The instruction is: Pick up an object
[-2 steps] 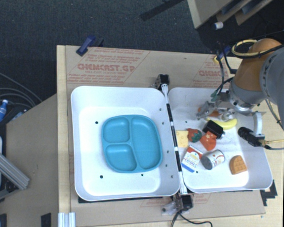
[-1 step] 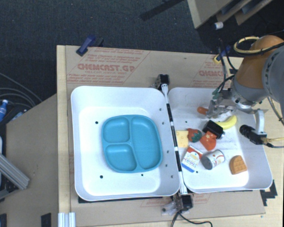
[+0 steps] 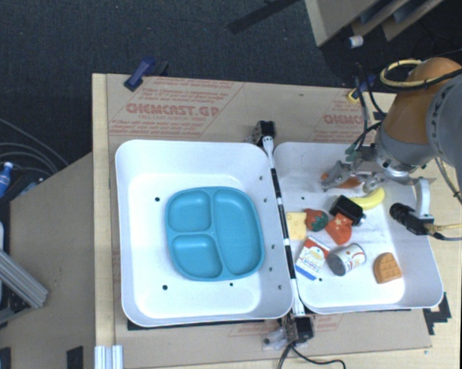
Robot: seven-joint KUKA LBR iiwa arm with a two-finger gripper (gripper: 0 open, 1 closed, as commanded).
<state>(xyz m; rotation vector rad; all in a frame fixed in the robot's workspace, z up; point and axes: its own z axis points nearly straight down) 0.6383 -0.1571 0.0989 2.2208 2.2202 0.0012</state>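
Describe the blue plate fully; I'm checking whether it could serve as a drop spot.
The blue plate is a rounded-rectangle divided tray, plastic by its look, with three compartments: two smaller ones on the left, one long one on the right. It lies flat, right side up, near the middle of the left bin, with nothing visible in it. Only the bin floor touches it.

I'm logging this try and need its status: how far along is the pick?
Nothing looks picked yet: the banana, can and other items lie in the right bin. The gripper is low at that bin's far end, near the banana. Grasping and lifting an object remain.
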